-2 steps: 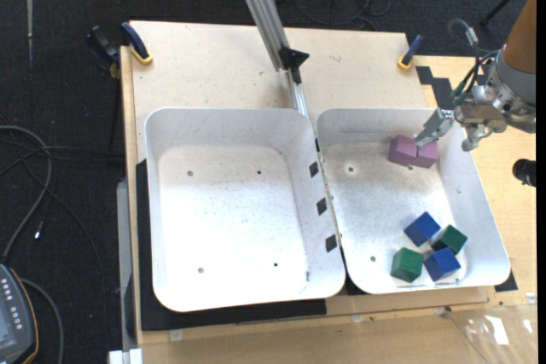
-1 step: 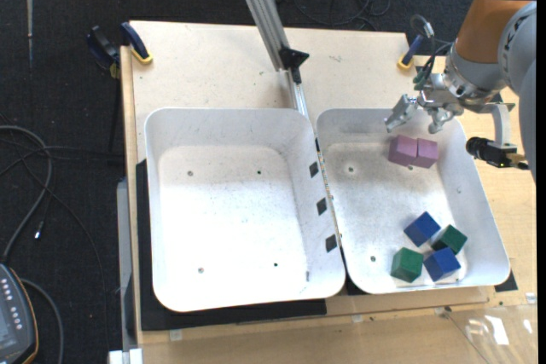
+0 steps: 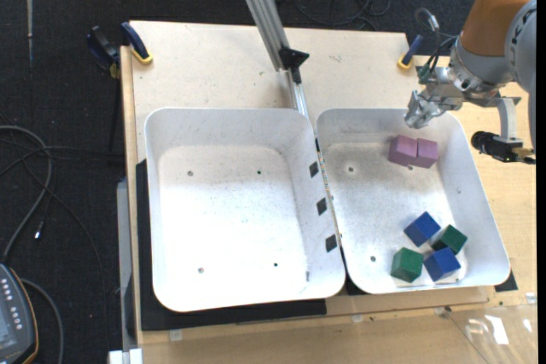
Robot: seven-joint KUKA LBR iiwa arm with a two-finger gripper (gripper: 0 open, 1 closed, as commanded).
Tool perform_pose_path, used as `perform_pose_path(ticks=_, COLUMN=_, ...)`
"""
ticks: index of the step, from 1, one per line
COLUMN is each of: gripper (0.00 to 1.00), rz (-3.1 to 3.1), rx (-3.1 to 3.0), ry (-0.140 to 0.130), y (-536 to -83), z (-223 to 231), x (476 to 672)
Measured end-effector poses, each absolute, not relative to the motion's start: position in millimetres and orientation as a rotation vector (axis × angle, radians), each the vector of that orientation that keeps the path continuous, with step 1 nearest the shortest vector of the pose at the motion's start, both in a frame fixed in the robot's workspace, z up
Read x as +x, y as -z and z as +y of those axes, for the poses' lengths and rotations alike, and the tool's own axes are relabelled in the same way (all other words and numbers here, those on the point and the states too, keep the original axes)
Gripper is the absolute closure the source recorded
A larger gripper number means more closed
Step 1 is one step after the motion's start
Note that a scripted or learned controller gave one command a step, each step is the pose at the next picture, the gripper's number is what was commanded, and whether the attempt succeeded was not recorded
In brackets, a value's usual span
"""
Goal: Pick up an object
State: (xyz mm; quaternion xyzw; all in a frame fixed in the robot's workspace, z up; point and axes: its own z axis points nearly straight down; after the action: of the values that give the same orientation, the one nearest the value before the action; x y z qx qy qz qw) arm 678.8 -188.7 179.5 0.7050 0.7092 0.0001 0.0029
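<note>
Right bin [image 3: 478, 209] holds a purple block [image 3: 413, 152]; claw [image 3: 420, 118] (grip state unclear) hovers just above, and could clip its edge.

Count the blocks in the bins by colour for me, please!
Pale purple square blocks: 2, side by side at the far end of the right white bin.
Blue square blocks: 2, in the near corner.
Green square blocks: 2, in the same cluster.
Total: 6 blocks.

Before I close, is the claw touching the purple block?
Apart. The camera view shows white bin floor between the claw and the purple block.
</note>
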Motion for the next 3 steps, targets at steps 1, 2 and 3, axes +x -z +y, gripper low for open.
perform_pose_path(ticks=1, gripper=0.0, rz=2.226, rx=2.211, ry=0.002, y=-178.7, z=-187.8, x=678.7)
perform_pose_path(ticks=2, gripper=0.0, rz=2.23, rx=2.235, ry=-0.002, y=-95.1, z=-221.8, x=681.5)
perform_pose_path(ticks=3, gripper=0.0, rz=2.233, rx=2.229, ry=0.002, y=-95.0, z=-221.1, x=681.3)
